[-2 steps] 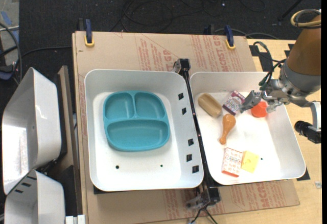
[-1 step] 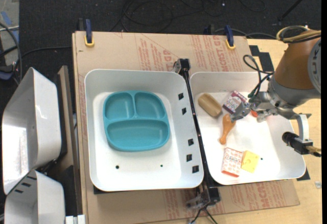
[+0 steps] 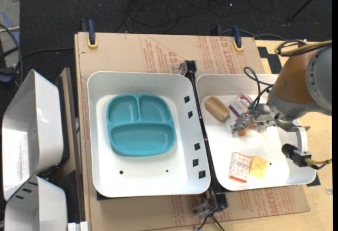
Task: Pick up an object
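In the right bin [image 3: 274, 180], my gripper [image 3: 240, 125] hangs low over the middle of the floor, reaching in from the right. A small orange object [image 3: 242, 131] peeks out right under its tip; whether it is gripped cannot be made out. A tan bread-like roll [image 3: 216, 108] lies just left of the gripper. A purple and white packet [image 3: 242, 103] lies just behind it. Nearer the front sit a red and white box [image 3: 239, 166] and a yellow wedge [image 3: 259, 166], side by side.
The left bin [image 3: 100, 135] holds a teal divided plate [image 3: 141, 123]. A black divider [image 3: 199, 130] runs between the two bins. The grey and orange arm [image 3: 301, 85] and its black cables [image 3: 259, 87] cover the right bin's far right corner.
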Controlling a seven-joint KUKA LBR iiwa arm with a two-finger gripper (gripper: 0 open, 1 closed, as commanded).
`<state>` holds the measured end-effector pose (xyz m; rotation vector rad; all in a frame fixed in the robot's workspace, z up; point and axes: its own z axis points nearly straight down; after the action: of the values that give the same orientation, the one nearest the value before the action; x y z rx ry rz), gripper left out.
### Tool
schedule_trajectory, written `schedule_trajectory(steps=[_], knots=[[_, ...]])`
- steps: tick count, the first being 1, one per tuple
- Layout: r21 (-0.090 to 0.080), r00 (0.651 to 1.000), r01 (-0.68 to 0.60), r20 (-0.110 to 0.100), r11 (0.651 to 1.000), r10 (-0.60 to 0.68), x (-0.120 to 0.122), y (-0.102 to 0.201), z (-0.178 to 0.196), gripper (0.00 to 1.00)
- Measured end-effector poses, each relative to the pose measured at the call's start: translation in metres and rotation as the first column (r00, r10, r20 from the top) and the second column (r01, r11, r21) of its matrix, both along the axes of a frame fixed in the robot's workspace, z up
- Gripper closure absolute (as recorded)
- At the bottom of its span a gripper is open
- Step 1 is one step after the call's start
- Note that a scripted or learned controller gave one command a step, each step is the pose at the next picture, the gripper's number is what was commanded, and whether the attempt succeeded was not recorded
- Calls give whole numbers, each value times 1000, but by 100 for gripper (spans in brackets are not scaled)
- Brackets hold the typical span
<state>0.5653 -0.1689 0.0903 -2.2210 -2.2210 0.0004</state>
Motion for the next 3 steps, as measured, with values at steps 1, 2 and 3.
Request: schedule_trajectory(steps=[1, 2, 3], knots=[[-1, 1000, 1, 1, 1000, -1, 0, 0, 12, 100], [-2, 1000, -2, 6, 1000, 2, 4, 0, 75, 100], [-3, 1000, -2, 6, 1000, 2, 9, -9, 132, 100]])
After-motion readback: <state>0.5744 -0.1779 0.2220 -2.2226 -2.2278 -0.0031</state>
